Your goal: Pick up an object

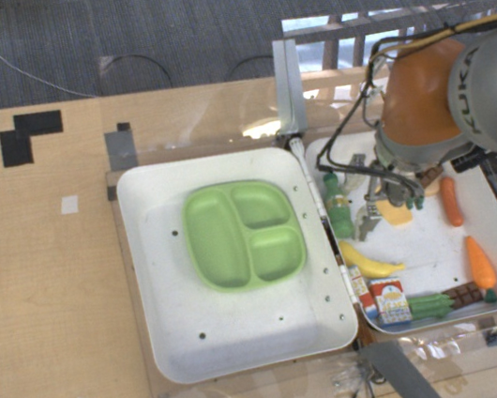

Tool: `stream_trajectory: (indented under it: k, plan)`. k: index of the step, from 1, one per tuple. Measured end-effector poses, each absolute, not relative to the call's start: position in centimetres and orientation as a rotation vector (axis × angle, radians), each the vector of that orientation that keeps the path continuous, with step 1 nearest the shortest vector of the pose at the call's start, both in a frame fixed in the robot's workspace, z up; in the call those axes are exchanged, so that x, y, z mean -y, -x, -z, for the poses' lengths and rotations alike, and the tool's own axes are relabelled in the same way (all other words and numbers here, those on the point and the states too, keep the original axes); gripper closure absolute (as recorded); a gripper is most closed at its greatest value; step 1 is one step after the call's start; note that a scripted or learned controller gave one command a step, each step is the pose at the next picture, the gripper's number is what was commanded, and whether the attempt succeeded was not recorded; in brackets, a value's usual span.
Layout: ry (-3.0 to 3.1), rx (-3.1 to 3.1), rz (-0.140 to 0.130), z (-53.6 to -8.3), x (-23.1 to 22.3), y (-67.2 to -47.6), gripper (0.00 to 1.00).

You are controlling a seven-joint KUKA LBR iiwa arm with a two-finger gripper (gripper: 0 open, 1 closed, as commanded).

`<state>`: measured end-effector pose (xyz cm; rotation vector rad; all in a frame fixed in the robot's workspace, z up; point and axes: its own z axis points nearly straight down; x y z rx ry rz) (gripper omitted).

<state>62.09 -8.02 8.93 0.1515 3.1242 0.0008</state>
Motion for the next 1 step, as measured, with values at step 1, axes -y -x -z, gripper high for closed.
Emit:
stream_trajectory:
  k: [1]
  plan:
    - [-0.026, -3.129, 0.006, -8.86, 14.97, -62.72, 0.0]
